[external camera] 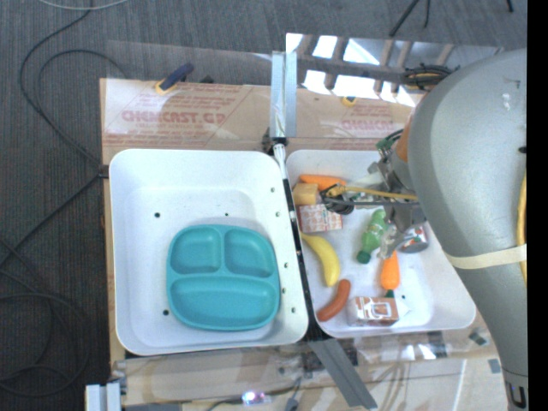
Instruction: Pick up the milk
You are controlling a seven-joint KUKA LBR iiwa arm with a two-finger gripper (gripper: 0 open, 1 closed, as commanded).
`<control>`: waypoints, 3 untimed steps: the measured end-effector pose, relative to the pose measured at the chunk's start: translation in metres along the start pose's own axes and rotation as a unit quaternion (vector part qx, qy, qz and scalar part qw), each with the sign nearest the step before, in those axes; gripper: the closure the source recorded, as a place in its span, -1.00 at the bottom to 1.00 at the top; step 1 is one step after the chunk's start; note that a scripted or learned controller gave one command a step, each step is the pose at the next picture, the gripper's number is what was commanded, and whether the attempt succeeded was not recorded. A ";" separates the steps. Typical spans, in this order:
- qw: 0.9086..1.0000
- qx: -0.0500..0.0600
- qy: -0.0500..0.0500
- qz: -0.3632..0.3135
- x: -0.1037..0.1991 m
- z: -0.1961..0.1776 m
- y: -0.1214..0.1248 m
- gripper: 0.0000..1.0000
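The gripper [396,229] is hovering, finger state impossible to tell; the milk [320,219] is lying apart, leftward of it, beside the banana [323,258].

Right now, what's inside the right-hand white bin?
In the right bin: a banana, sausage, green bottle, carrot and two small cartons. The arm covers its right side.

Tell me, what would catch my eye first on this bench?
Probably the big grey robot arm looming over the right bin, and the teal divided plate alone in the left bin. Next, the right bin's jumble of toy food: a banana, a green bottle, a small carton.
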State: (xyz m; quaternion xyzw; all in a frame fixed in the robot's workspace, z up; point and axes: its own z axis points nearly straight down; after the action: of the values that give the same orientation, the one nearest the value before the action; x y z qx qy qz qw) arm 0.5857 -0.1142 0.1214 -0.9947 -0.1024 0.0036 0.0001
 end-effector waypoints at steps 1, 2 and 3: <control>1.000 -0.002 0.001 -0.001 0.064 0.015 -0.005 -1.00; 1.000 -0.004 -0.001 -0.004 0.064 0.006 -0.005 1.00; 0.979 0.000 0.000 -0.203 0.008 -0.061 -0.074 1.00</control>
State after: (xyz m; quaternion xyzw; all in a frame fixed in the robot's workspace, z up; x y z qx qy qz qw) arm 0.5787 -0.0397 0.1821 -0.9533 -0.3020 0.0030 0.0009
